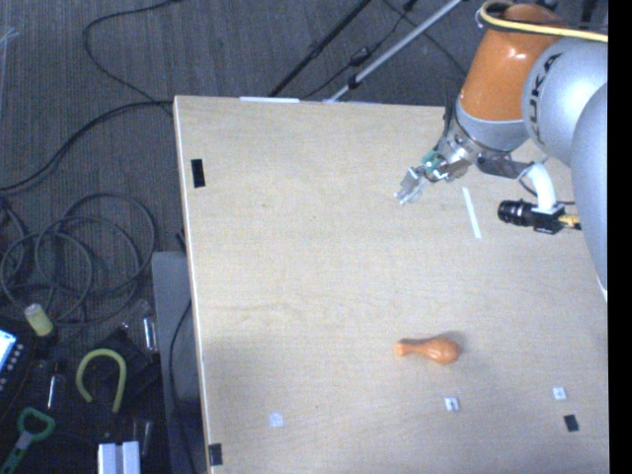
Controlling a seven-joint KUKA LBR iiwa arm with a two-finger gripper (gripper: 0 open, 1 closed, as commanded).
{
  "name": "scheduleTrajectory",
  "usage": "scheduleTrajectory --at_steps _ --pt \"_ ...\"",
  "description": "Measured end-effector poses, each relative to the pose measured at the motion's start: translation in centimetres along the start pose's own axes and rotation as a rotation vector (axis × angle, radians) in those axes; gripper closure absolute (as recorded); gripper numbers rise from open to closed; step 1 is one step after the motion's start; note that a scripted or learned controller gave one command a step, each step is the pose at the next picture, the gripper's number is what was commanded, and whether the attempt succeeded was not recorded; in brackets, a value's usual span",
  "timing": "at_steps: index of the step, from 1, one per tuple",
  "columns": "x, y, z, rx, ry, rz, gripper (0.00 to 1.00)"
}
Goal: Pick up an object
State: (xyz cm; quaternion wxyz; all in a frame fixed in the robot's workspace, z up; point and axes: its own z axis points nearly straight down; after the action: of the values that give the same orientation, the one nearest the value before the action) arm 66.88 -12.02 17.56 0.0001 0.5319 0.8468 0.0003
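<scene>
An orange pear-shaped object (pixel 431 350) lies on its side on the pale wooden bench top (pixel 296 265), toward the near right. My gripper (pixel 413 186) hangs over the far right part of the bench, well above and behind the orange object, with nothing seen in it. The grey arm with its orange band (pixel 504 72) comes in from the upper right.
A thin white stick (pixel 471 212) lies just right of the gripper. A black cylindrical part (pixel 528 214) juts from the arm. Small markers (pixel 452 403) dot the near bench. The bench's left edge (pixel 188 265) drops to a floor with cables (pixel 79 245).
</scene>
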Motion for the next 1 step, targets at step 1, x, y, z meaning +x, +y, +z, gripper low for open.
scheduleTrajectory --at_steps 1 --pt "2.78 0.82 -0.94 0.002 0.0 0.327 1.0"
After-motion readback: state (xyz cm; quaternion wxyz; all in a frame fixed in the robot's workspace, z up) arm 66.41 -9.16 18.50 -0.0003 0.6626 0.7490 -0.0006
